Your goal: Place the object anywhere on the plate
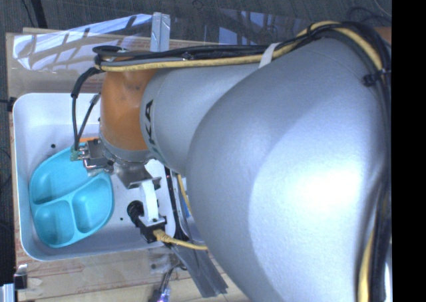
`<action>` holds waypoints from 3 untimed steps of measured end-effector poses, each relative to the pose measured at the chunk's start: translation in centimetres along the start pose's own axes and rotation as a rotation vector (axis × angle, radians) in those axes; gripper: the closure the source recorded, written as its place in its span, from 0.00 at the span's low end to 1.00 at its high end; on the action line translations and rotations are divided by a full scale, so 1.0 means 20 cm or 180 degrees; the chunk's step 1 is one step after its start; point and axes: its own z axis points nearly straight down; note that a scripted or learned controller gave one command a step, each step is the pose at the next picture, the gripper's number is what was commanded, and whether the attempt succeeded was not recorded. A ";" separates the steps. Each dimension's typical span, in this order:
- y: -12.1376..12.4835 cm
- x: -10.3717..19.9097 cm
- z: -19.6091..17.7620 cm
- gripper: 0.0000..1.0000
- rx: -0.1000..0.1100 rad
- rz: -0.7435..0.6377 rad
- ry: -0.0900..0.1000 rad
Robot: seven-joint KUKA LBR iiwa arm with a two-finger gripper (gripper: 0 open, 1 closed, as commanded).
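Grey metal takes up most of my feed: the arm point(279, 161) sweeps in from 3 o'clock and covers the right bin and much of the tabletop point(46, 44). On the arm's flank, just past the orange band point(123, 111), I can make out part of dark lettering, cut off and not readable. A yellow cable point(200, 61) and black hoses run along the top of the arm toward 9 o'clock. The turquoise plate point(70, 204), split into three compartments, lies at 8 o'clock in the left bin point(26, 114), touching its front-left corner. The gripper point(100, 161) sits at the plate's upper right rim, and I cannot tell its state. The object to be placed I cannot pick out.
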 end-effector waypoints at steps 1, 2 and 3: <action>0.00 -0.05 0.06 1.00 -0.0031 -0.0200 -0.0035; 0.00 -0.05 0.07 1.00 -0.0030 -0.0178 -0.0036; -0.01 -0.05 0.08 1.00 -0.0026 -0.0200 -0.0040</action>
